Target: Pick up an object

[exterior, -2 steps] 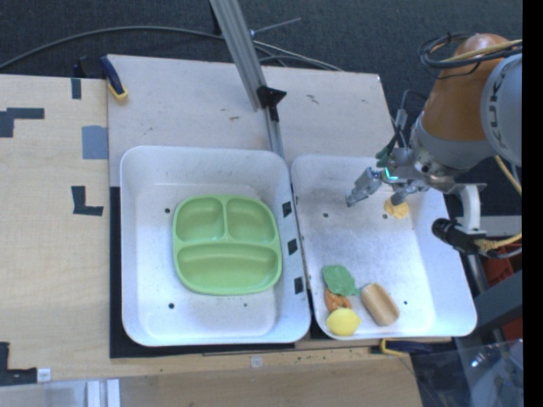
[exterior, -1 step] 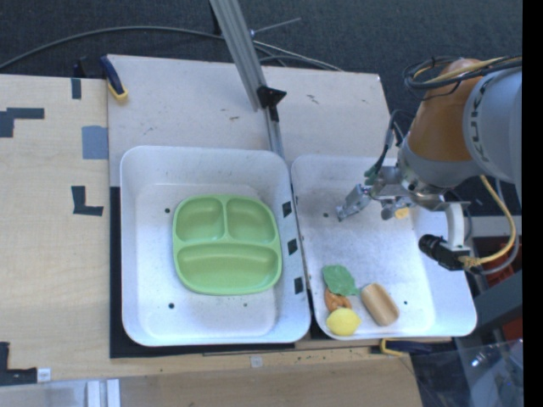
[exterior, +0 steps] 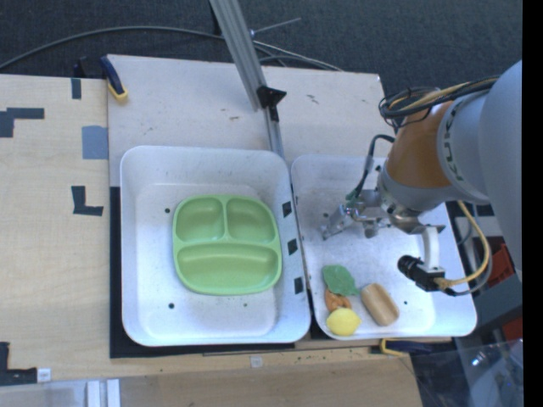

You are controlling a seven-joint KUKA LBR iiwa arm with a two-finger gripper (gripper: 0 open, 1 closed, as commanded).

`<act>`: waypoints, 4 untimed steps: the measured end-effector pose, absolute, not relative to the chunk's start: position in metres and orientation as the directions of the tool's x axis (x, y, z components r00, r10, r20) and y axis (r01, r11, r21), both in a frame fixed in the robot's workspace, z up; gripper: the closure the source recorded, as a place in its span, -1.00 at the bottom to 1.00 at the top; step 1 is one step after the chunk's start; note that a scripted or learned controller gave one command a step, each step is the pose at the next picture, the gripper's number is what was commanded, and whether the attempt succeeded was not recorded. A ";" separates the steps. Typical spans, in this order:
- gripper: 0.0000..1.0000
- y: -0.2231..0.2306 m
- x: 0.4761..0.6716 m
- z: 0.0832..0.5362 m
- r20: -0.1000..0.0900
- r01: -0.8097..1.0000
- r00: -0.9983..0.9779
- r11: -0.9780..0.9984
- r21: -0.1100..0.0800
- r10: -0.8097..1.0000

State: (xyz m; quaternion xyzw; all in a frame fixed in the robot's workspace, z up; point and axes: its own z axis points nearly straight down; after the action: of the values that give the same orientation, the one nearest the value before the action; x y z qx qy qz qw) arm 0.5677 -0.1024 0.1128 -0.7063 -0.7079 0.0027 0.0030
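In the right bin several toy foods lie near the front edge: a yellow lemon, a tan bread roll, and an orange carrot with a green leaf. My gripper hangs over the middle of that bin, behind the foods and apart from them. Its metal fingers point left and stand spread, with nothing between them.
The left bin holds a green divided plate. A grey metal pole slants in from the top toward the wall between the bins. Black cables loop off my wrist at the right bin's right side.
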 end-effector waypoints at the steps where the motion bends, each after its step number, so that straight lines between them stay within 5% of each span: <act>1: -1.00 -0.102 0.568 0.089 -0.002 1.000 -0.002 0.002 0.000 1.000; 2: 1.00 -0.102 0.568 0.099 0.000 1.000 -0.003 0.003 -0.001 1.000; 4: 1.00 -0.099 0.559 0.206 -0.001 1.000 -0.002 0.002 0.005 1.000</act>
State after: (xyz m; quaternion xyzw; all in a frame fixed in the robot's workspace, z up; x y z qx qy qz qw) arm 0.5591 -0.0993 0.2062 -0.7064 -0.7078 -0.0016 -0.0020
